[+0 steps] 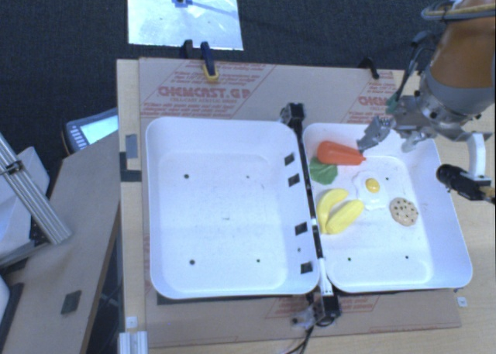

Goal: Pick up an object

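Observation:
The right bin (pixel 434 267) holds an orange carrot with a green leafy top (pixel 335 155) at its far left. A fried egg (pixel 373 187) lies just right of it, two yellow banana pieces (pixel 339 211) lie near the divider, and a brown cookie (pixel 403 211) sits to the right. My gripper (pixel 387 131) hangs over the bin's far edge, just right of the carrot's tip. I see nothing held between its fingers.
The left bin (pixel 225 205) sits beside the right one, joined by black clips (pixel 298 182) along the shared rim. A clamp (pixel 208 62) and a shiny metal sheet (pixel 184 4) lie beyond the bench's far edge. Grey rails stand at far left.

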Robot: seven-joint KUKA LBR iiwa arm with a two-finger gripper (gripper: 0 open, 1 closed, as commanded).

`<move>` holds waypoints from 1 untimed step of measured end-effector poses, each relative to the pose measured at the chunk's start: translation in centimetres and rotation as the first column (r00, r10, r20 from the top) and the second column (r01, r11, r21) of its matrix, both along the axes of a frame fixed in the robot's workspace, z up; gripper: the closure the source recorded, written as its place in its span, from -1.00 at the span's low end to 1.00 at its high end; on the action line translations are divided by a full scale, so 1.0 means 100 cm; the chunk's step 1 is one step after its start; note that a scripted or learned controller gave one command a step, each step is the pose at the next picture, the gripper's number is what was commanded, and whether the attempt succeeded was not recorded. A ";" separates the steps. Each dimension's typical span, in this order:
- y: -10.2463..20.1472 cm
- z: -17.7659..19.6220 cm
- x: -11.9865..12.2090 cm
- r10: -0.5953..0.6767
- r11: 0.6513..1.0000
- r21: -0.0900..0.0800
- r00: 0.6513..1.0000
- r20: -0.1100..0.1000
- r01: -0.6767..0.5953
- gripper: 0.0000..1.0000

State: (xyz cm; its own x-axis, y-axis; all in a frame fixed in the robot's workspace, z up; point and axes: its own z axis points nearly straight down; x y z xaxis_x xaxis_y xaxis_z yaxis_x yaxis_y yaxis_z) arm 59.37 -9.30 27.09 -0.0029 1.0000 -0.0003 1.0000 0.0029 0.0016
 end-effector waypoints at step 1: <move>0.060 -0.011 0.058 0.008 1.000 0.001 1.000 0.005 -0.008 -1.00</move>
State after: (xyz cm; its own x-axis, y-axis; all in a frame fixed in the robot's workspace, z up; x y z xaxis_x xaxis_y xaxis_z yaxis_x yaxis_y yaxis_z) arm 65.13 -3.35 26.00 -0.0107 0.9999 0.0007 0.9999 0.0107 0.0061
